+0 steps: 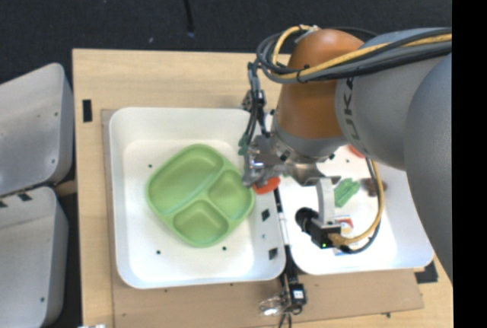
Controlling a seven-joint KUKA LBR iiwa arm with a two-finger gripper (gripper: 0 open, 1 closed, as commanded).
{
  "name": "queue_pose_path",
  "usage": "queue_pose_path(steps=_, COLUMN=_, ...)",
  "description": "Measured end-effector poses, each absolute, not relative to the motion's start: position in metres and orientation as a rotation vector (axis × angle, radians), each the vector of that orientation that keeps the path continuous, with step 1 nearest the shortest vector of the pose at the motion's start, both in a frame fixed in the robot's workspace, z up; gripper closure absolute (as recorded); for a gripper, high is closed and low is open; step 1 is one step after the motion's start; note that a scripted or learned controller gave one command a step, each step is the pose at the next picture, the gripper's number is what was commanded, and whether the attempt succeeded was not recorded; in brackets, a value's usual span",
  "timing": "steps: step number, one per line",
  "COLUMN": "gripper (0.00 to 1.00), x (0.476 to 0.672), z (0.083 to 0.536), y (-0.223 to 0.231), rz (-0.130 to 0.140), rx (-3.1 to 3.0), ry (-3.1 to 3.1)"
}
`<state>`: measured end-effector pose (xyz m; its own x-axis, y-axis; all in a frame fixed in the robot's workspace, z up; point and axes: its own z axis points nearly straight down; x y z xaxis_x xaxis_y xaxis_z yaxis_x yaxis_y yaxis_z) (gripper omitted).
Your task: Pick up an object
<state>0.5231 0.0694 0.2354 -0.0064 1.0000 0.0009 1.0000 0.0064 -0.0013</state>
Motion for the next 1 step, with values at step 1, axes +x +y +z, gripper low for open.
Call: queue_pose_path(steps=1, gripper=0.0, x=0.524, z=0.2357, y=0.0672, rz=-0.001, rx=-2.219, ry=-2.223)
